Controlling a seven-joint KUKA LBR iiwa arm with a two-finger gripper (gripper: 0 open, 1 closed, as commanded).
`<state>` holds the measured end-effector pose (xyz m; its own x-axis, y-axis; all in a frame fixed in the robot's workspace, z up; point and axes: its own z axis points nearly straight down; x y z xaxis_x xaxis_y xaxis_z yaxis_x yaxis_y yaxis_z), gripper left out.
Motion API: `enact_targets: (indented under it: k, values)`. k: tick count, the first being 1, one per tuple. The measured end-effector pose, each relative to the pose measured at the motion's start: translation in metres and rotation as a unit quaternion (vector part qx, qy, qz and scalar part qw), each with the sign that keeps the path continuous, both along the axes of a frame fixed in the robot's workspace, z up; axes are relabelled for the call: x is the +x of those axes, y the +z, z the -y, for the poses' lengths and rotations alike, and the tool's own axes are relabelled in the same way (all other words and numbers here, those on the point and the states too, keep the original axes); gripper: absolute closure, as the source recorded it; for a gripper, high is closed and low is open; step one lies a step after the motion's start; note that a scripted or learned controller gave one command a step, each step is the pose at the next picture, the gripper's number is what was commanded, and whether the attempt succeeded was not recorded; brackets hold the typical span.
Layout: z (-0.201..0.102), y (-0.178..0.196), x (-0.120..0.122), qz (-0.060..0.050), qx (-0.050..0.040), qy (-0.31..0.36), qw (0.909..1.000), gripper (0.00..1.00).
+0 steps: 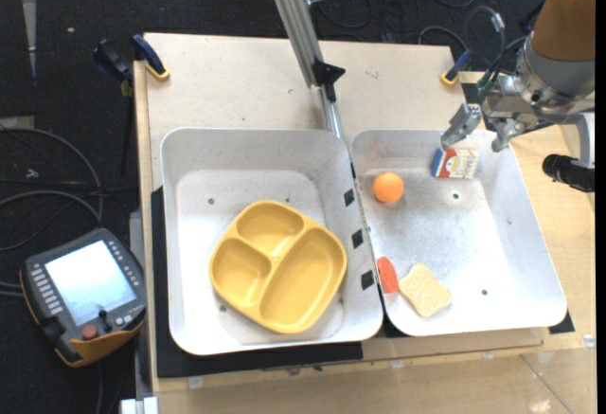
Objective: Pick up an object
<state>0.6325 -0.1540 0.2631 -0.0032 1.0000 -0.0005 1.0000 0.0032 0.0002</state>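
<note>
So the tool is spread wide, hovering just above the small carton at the far side of the right bin. Nothing's grasped yet, the carton looks to sit on the bin floor. Descent, closing and lifting all remain, I'd say.

Two shallow white bins sit side by side on the counter: the left bin and the right bin. The left bin carries one thing, a yellow divided plate with three compartments. The right bin carries four things: one orange ball, one small carton at its far edge, one red piece by its left wall, and one tan slice of bread near its front edge.
</note>
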Motion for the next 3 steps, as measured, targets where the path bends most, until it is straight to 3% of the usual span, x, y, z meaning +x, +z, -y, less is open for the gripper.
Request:
enact_targets:
  k: [1,3]
  values:
    - [0.0,0.0,0.0,0.0,-0.0003,0.0,1.0,0.0]
    - [0.0,-0.087,0.004,-0.002,0.0001,-0.001,1.0,0.0]
